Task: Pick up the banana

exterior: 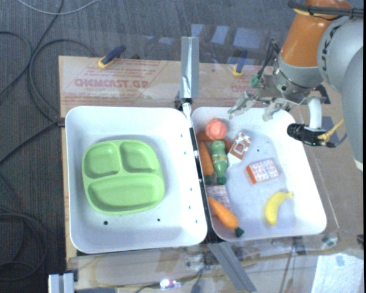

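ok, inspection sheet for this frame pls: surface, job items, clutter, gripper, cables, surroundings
Surface: two white bins side by side on a brown board; left bin, right bin.
Job's things: banana lies loose near the right bin's front right corner, touching nothing else.
Clutter: left bin holds a green divided tray. Right bin holds a pink ball, green bottle, two carrots, a small carton and an orange patterned block.
Grippers: gripper hovers over the right bin's back rim, jaws open, holding nothing, far from the banana.
Cables: dark cables and a white cord on the floor at left.
Surroundings: grey carpet; clamps on the board's back edge.
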You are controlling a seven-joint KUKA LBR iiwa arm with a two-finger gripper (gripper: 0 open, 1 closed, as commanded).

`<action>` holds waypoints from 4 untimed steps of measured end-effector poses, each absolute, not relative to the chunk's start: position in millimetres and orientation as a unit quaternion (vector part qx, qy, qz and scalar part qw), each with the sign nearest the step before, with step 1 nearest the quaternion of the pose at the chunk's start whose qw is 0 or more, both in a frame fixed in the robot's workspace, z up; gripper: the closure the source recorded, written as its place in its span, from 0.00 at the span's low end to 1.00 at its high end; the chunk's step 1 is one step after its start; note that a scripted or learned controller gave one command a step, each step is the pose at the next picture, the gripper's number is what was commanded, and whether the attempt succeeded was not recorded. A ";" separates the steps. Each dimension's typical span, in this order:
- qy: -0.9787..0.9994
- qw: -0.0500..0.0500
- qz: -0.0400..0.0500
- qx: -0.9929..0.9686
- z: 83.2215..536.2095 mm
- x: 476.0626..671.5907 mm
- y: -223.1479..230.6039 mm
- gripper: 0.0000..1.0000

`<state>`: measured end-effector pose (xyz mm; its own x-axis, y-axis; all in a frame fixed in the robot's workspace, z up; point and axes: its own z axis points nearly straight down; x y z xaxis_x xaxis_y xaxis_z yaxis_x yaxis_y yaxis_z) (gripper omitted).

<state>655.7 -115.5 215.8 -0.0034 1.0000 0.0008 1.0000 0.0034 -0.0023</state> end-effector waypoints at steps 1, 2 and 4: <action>-0.760 0.000 0.000 -0.649 129.7 600.8 -143.1 0.00; -0.804 -0.017 -0.010 -0.595 111.5 570.9 -191.2 0.00; -0.820 -0.010 -0.004 -0.572 90.9 490.8 -176.8 0.00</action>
<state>490.8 -176.8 90.9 -0.3453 0.9384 -0.0121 0.9382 0.3455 0.0178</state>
